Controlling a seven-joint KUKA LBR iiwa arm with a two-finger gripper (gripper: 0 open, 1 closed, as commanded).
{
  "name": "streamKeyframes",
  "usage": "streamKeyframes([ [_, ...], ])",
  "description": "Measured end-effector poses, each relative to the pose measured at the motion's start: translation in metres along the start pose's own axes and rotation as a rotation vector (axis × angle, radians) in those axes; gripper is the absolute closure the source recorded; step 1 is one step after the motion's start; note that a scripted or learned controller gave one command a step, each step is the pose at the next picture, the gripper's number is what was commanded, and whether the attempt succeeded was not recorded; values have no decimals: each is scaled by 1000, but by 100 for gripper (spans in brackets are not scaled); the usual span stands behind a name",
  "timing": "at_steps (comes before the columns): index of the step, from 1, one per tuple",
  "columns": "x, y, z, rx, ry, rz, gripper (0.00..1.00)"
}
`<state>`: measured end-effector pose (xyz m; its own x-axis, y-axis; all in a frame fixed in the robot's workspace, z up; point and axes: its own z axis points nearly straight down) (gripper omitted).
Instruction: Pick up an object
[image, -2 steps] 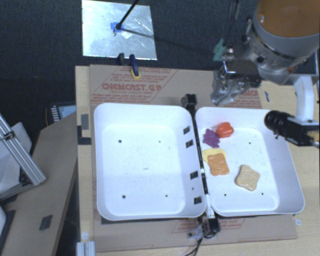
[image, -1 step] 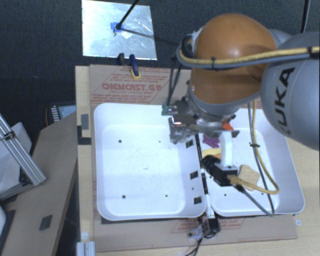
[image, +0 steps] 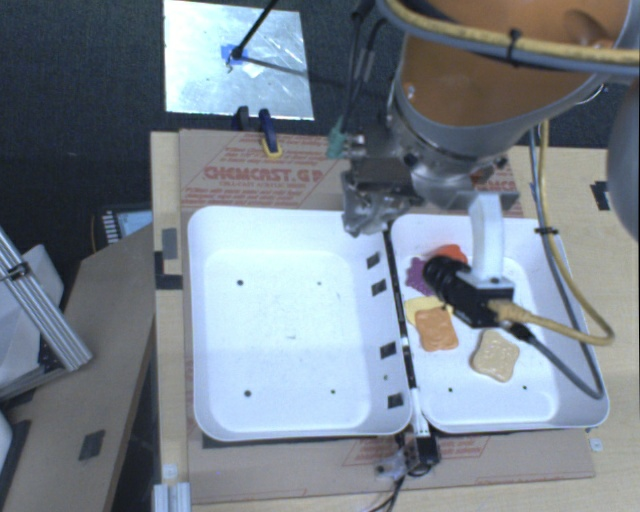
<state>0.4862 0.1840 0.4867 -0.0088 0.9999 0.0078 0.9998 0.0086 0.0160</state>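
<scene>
Cardboard sheet lies under both bins, with a small bundle of wires at its near edge, in line with the seam. Left bin and right bin sit side by side and meet along the centre. A row of small black tabs runs along that seam.

All pickable items are in the right bin, in the half nearer the seam.
- Nearest is a beige toast-shaped piece, flat on the bin floor.
- Just beyond it, toward the seam, is an orange-tan square piece. It is close to the beige one, but contact can't be judged.
- A pale yellow piece pokes out at the far side of the orange-tan square, near the seam.
- Farther still is a purple piece, then a red-orange piece toward the far wall. Both are partly hidden by robot hardware.

Gripper sits over the far end of the seam at the bins' far rims, near the purple piece and well apart from the beige one. No item is seen in its grasp. Whether it is open or closed can't be told from this angle. Grey wrist and orange band loom above it.

Beyond the bins the cardboard carries red CHEMCAST print. A blue clamp and a black clamp sit on its far edge. Foil sheet lies farthest, on dark ground.
</scene>
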Motion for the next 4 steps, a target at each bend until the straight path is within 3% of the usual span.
streamKeyframes([
  [1,45,55,-50,6,-4,2,100],
  [2,43,53,-47,14,-7,4,0],
  [3,44,53,-59,11,-5,2,100],
  [4,43,53,-58,12,-5,2,0],
])
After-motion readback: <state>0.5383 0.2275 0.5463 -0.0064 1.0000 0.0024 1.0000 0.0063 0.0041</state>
